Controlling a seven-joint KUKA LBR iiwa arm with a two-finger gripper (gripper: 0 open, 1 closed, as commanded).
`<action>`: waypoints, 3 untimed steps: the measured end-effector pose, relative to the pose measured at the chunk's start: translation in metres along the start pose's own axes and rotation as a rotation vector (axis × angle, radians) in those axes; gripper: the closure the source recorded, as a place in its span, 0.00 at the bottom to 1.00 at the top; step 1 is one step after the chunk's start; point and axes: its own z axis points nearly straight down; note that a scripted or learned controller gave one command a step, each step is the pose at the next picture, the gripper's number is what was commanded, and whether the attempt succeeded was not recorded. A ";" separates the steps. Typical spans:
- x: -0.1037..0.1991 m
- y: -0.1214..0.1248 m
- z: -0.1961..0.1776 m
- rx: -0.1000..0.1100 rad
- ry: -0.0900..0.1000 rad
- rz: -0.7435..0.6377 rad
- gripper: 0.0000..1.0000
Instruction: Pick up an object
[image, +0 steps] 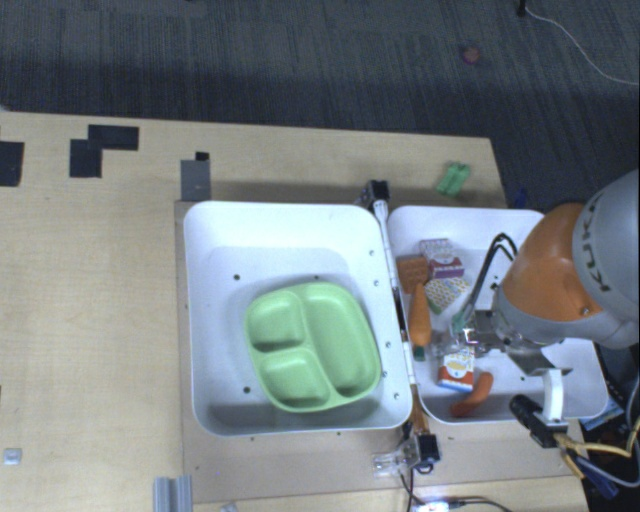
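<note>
Down in the right bin (520, 222), the gripper (466, 335) hangs low over a little heap of toys. The grey arm (560, 280) with its orange band comes in from the right side and covers much of that bin. I cannot tell how the jaws stand, because the wrist hides them from above.

Right under the tip sits a small box (457, 370) with red and white on it. That looks like the thing closest to being picked up. It lies just toward the front edge of the bin from the tip, nearly touching it. A red sausage toy (473, 393) lies just past the box, leaning from low left to high right. An orange carrot toy (420, 318) lies to the left of the tip, next to the bin wall, and its long side runs from back to front. Farther back are a brown block (411, 269) and a spotted packet (443, 281).

The left bin (210, 300) holds a green plate (312, 345) with three parts. It is well apart from the arm.

I think the arm only needs a short drop to reach the box. The toys are packed close, so it might bump the sausage or grab nothing.

A small green thing (452, 179) lies on the bench (90, 330) behind the bins.
</note>
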 end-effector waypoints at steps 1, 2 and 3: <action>0.034 0.002 -0.087 0.012 0.005 -0.002 1.00; 0.044 -0.002 -0.115 0.013 0.005 -0.003 1.00; 0.052 0.057 -0.086 0.014 0.005 -0.004 1.00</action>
